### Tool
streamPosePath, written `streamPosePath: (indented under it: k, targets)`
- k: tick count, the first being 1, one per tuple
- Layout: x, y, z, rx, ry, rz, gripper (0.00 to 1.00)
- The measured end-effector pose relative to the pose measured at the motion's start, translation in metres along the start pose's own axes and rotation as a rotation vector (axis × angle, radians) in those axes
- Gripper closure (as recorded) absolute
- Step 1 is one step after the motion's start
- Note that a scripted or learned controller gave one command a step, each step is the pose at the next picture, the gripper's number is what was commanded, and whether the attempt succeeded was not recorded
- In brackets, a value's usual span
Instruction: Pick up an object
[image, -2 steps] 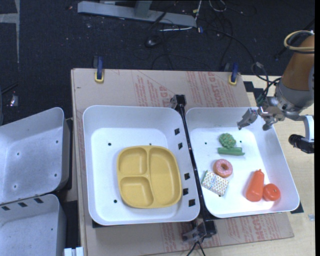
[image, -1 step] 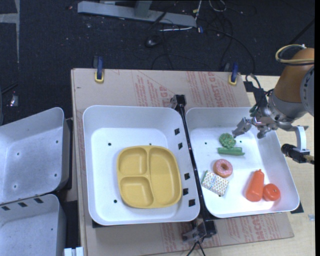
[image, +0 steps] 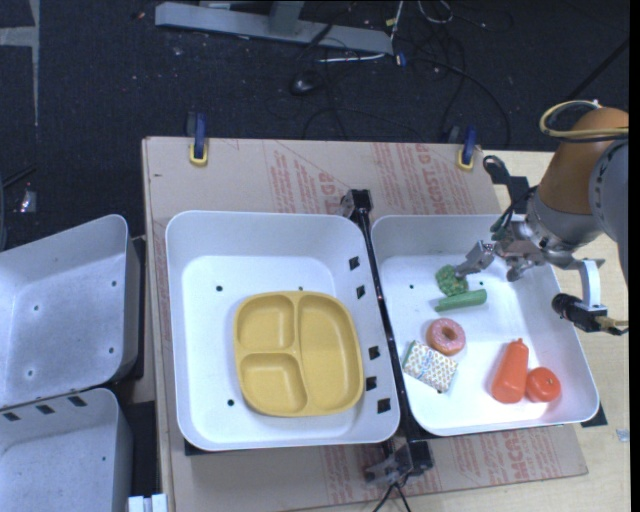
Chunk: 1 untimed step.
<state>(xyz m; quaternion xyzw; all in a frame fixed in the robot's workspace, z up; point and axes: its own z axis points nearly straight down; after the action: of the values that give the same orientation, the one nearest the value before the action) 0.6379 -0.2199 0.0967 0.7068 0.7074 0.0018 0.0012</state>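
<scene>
The right bin (image: 560, 300) holds several objects. A green leafy piece (image: 449, 279) lies above a green stick (image: 460, 299) near the bin's middle. Below them sit a pink frosted donut (image: 445, 336) and a patterned white packet (image: 431, 366). An orange bottle (image: 510, 371) and an orange ball (image: 543, 384) rest at the lower right. My gripper (image: 472, 264) reaches in from the right, low over the bin, its tip right beside the green leafy piece's upper right edge. Whether it touches that piece is unclear.
The left bin (image: 200, 290) holds a yellow plate (image: 298, 352) with three compartments. A black divider (image: 378, 310) runs between the bins. The arm's orange band (image: 580, 160) and grey wrist hang over the right bin's upper right corner. Two spare white bins (image: 60, 300) lie far left.
</scene>
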Motion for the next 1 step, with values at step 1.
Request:
streamPosePath:
  k: [1]
  targets:
    - [0.0010, 0.0041, -0.0153, -0.014, -0.003, -0.003, 1.00]
